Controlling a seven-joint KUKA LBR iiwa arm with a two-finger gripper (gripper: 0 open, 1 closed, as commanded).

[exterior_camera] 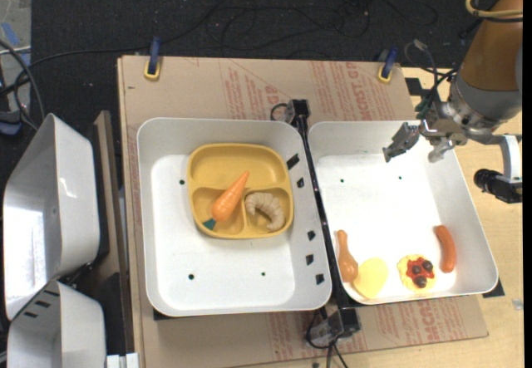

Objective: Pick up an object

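My gripper [421, 144] hangs open over the far right part of the right bin [374, 192], nothing between its fingers. Along that bin's near edge lie an orange drumstick-shaped toy [345, 256], a yellow disc [371, 275], a small yellow piece with dark red berries [416, 271] and an orange sausage [446, 247]. In the left bin [166, 217] a yellow divided plate [208, 167] bears a toy carrot [230, 196] and a pale shrimp [266, 209].
A black divider with clips [306, 192] runs between the two bins. Both bins rest on a cardboard sheet [249, 84] held by yellow clamps. White containers [50, 217] stand off the bench at the left. Cables lie on the dark floor behind.
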